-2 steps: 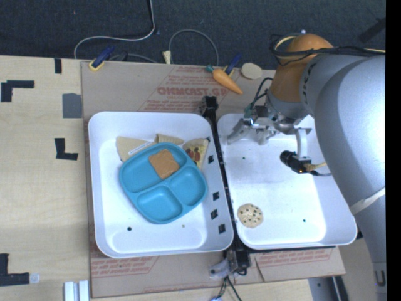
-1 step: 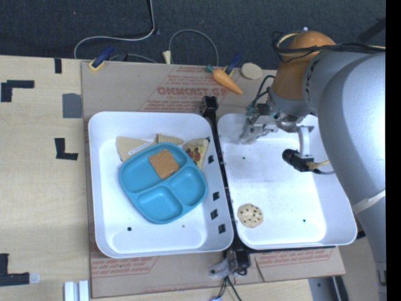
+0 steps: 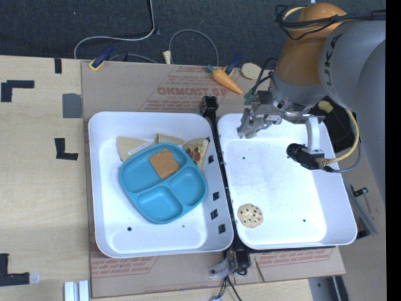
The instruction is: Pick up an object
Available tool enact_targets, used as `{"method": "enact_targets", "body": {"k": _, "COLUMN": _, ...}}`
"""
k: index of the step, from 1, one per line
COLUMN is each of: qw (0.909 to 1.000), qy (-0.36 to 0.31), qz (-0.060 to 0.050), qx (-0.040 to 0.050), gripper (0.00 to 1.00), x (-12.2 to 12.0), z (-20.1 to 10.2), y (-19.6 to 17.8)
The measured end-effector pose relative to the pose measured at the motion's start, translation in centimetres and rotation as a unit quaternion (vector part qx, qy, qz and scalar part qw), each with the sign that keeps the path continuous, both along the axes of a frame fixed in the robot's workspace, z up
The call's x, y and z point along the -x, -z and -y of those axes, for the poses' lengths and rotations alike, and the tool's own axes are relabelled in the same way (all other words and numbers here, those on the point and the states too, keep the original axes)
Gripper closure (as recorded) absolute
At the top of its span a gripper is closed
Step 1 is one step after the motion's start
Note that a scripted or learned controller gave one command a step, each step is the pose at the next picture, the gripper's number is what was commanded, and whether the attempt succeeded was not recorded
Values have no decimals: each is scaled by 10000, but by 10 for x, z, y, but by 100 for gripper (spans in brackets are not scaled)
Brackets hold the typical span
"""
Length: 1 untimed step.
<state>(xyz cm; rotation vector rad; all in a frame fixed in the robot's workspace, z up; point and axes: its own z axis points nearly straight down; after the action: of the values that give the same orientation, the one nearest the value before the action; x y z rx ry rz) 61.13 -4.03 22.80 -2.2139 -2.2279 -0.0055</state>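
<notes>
Gripper above right bin's far-left corner.

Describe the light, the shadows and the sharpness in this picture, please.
Camera view: light even and soft, with no hard glare on the white bins; the blue divided plate and the cookie are sharp with faint shadows; the gripper looks slightly blurred.

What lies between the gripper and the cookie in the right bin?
In the camera view, only bare white floor of the right bin lies between the gripper and the cookie.
</notes>
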Motion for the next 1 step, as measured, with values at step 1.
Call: {"method": "enact_targets", "body": {"k": 1, "qw": 10000, "qy": 10, "qz": -15, "qx": 5, "gripper": 100, "x": 65, "z": -28, "y": -23}}
